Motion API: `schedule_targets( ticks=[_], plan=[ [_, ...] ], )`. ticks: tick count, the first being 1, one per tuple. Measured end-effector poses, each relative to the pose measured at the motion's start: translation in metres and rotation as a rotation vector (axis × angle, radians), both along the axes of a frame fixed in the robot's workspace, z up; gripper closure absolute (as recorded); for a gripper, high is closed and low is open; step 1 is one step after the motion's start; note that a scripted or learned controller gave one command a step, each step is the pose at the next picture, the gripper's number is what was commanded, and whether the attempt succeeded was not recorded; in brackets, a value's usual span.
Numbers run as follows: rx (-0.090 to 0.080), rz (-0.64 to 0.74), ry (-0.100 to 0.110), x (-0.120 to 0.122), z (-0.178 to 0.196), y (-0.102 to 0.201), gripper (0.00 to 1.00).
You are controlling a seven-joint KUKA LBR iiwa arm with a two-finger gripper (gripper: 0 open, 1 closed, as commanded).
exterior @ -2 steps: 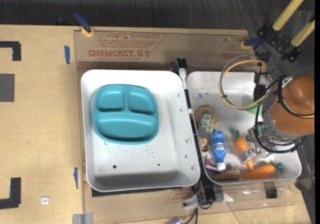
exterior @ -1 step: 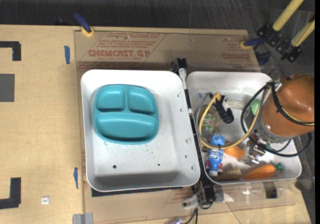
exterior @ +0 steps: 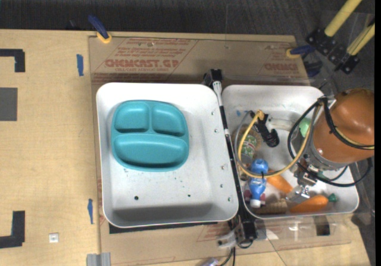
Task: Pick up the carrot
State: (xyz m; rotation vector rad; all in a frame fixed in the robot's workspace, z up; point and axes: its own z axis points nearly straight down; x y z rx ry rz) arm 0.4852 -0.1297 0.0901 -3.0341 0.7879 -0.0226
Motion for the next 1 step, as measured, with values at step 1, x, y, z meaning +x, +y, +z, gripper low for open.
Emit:
schedule_targets(
  ticks=[1],
  plan=[
    [-0.003, -0.444, 0.008, 0.0108, 0.0004, 0.0287, 0.0]
  ],
)
